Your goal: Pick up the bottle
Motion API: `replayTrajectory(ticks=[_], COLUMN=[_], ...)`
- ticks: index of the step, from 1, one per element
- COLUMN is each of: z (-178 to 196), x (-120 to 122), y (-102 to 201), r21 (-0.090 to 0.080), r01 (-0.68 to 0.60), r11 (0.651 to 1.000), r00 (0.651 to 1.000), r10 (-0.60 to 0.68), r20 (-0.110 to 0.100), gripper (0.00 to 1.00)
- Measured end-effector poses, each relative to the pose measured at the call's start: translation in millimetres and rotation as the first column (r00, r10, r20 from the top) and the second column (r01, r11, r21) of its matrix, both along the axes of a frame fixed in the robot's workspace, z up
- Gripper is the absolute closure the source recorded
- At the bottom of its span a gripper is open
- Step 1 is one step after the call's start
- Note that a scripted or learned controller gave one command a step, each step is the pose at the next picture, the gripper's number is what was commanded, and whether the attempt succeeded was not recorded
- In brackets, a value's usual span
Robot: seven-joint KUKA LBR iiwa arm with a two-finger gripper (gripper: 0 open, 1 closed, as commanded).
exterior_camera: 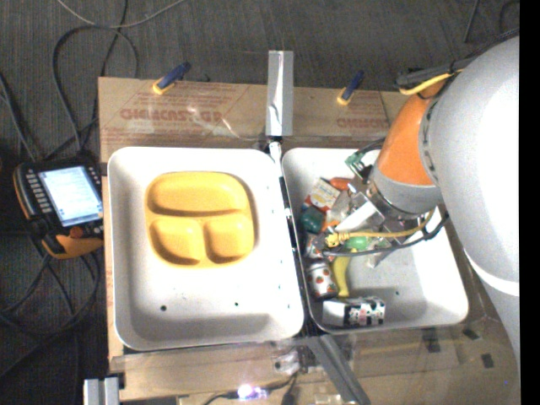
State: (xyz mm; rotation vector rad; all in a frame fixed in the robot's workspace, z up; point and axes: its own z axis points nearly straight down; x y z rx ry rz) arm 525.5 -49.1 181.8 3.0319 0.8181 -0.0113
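Note:
A white bottle-like container (355,312) with dark and red markings lies on its side against the front wall of the right bin (422,294). My gripper (353,216) hangs low over the clutter in the middle-left of that bin, well behind the container and apart from it. The grey wrist and its orange band (403,154) hide the bin's rear right part. Yellow and green cables or items (359,243) sit just under the gripper.
The right bin's left side holds a snack packet (323,194), a dark green object (312,221), a small can (319,278) and a banana (340,273). A yellow compartment tray (201,218) lies in the left bin (135,310). A pendant (61,197) sits left of the bench.

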Motion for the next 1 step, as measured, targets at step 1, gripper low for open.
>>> replayTrajectory(ticks=[1], z=[-4.7], x=[-43.2], y=[-48.1], r21=[0.006], r01=[-0.277], r11=[0.961], r00=[0.961], r10=[0.277], r20=[-0.001], gripper=[0.0])
